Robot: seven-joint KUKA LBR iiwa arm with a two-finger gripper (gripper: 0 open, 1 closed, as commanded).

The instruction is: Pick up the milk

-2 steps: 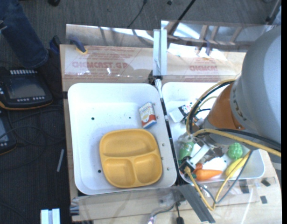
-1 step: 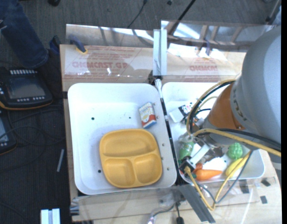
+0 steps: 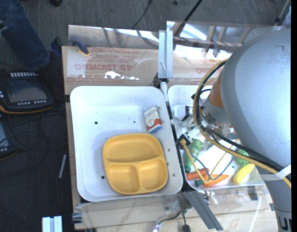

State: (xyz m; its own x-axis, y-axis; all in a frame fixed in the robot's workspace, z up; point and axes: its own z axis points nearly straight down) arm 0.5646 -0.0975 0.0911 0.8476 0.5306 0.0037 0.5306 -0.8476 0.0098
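Plainly, still at the approach stage: small white, blue and red milk carton point(image 3: 152, 119) lying in the left white plastic bin point(image 3: 85, 129), near its right wall, just beyond the yellow three-compartment plastic plate point(image 3: 135, 162) and seemingly apart from it. Grey arm with orange band point(image 3: 257, 91) looming over the right white bin point(image 3: 179, 96) (among green, orange and yellow toy foods). Best to swing left across the divider, then descend squarely over the carton, clear of plate rim and wall. Cannot tell about the gripper: hidden beneath the arm's bulk.

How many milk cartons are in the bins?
1: a small milk carton in the left bin, just beyond the yellow tray. The arm covers much of the right bin; more could hide there.
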